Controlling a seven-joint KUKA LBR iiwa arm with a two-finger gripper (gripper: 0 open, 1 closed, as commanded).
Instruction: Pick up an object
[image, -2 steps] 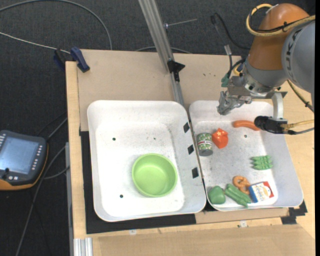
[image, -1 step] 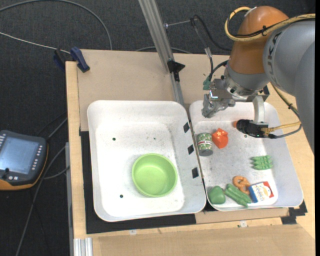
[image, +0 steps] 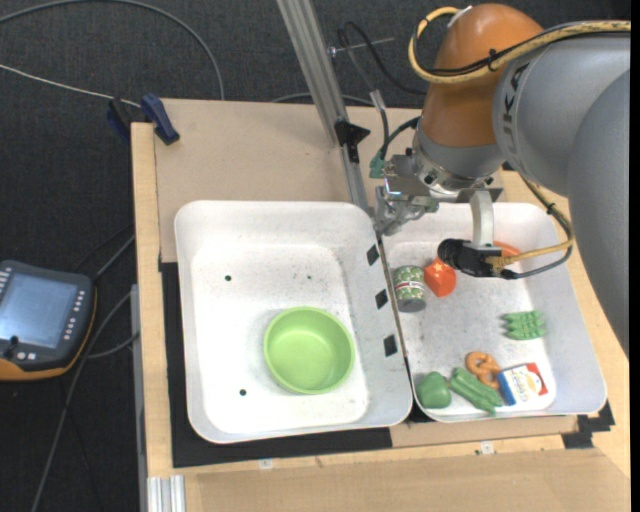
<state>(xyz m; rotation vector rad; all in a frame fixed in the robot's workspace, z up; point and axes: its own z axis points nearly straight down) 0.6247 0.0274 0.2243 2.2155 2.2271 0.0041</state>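
Observation:
My gripper (image: 402, 208) hangs over the far left corner of the right bin (image: 573, 330), close to the wall between the two bins. Nothing is visibly held in it. Just below it in that bin lie a small green can (image: 408, 287) and an orange-red object (image: 440, 278). Further toward the front are a green ridged piece (image: 523, 324), a pretzel-shaped toy (image: 482, 364), a white and red carton (image: 526, 383), a green pepper (image: 433, 390) and a green pod (image: 476, 391).
A lime green bowl (image: 309, 349) sits in the left bin (image: 200, 300), toward its front right. A metal post (image: 325, 90) rises behind the bins. A black part with a yellow cable (image: 473, 257) hangs off the arm over the right bin.

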